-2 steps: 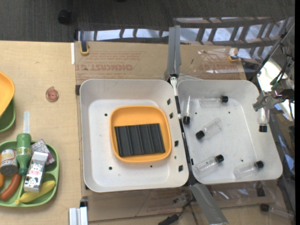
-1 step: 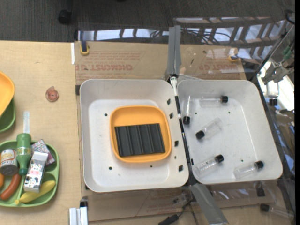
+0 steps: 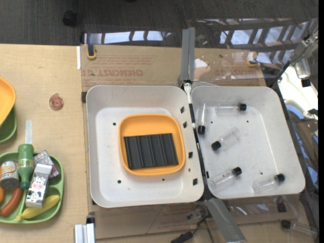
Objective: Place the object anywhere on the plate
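Five clear vials with black caps lie in the right bin (image 3: 271, 97), all on their sides and apart from one another. One vial (image 3: 228, 108) is near the far wall. A second vial (image 3: 201, 119) lies along the wall next to the other bin. A third vial (image 3: 225, 138) is near the middle of the floor. A fourth vial (image 3: 224, 175) and a fifth vial (image 3: 266, 183) lie by the near wall. None of them is on the plate.

The orange plate (image 3: 152, 123) sits in the middle of the left bin (image 3: 101, 135), with a dark ribbed insert (image 3: 152, 151) covering most of its face. White bin floor runs all round the plate, and the plate's rim touches no wall. The two bins meet at a hinged seam (image 3: 192, 135) between the plate and the vials.

How the jaws stand cannot be told from this view.

Flat cardboard (image 3: 131, 67) under the bins bears red print that runs upside down; the big word looks like "CHEMCYST", and the smaller lines are too small to read. Left of the bins, on the wooden bench (image 3: 40, 70), a green divided tray (image 3: 53, 199) holds toy food, a green bottle (image 3: 25, 162) and a small carton (image 3: 36, 187) with black spots. A small pink disc (image 3: 56, 102) lies alone further back. Part of an orange bowl (image 3: 5, 103) shows at the left edge.
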Robot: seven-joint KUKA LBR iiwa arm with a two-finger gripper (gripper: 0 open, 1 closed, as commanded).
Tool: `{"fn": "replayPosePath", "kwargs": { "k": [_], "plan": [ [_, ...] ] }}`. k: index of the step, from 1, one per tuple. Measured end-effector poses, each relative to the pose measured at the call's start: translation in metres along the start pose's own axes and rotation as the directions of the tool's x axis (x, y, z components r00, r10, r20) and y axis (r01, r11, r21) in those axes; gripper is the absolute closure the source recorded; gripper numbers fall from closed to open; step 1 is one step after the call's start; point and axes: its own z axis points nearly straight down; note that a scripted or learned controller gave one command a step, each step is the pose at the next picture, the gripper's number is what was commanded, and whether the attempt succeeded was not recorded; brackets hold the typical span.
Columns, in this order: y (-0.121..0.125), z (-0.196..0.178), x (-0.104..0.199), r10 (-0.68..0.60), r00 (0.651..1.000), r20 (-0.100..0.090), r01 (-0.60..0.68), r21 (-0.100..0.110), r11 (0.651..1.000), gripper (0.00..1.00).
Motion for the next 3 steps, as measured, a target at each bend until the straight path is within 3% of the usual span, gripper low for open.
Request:
{"fn": "replayPosePath", "kwargs": {
  "k": [1,2,3],
  "plan": [
    [0.000,-0.059,0.000,-0.257,0.966,0.000,0.257,-0.001,0.966,1.00],
    [-0.029,0.179,0.050,-0.193,0.981,-0.003,0.194,0.000,0.981,1.00],
    [-0.001,0.184,-0.001,-0.476,0.879,0.001,0.476,-0.002,0.879,1.00]
  ]
}}
